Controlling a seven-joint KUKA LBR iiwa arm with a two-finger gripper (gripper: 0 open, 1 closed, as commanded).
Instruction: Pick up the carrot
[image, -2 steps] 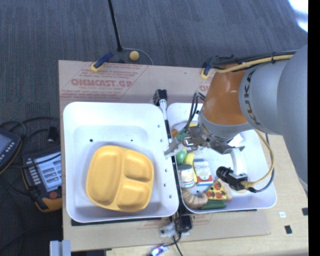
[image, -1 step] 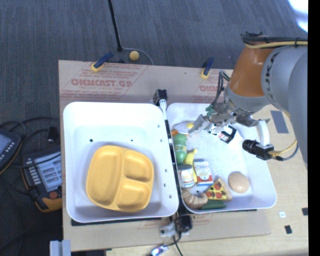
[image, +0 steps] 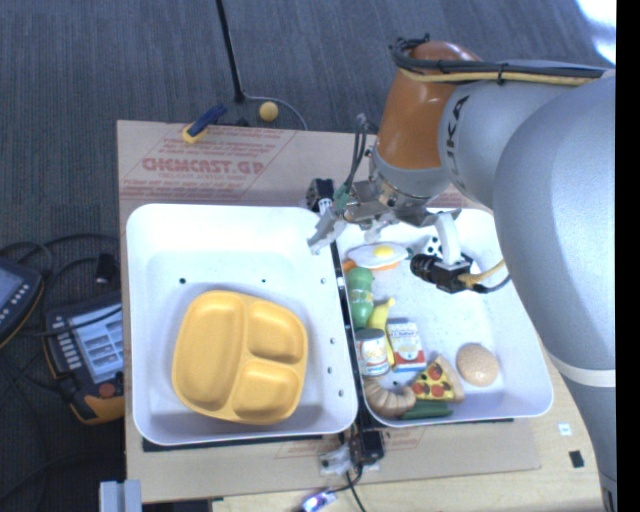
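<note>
The carrot shows as a small orange piece with a green part just in front of it, lying against the left wall of the right bin. A fried egg toy lies right beside it. My gripper hangs under the orange-banded wrist over the far left corner of the right bin, just behind the egg and the carrot. The wrist's bulk hides the gripper's tips, and nothing is seen held in it.
The right bin also holds a banana, a can, a small carton, a pizza slice, a bread roll and a bagel. A yellow divided plate lies in the left bin. A black cable fitting hangs by the egg.
</note>
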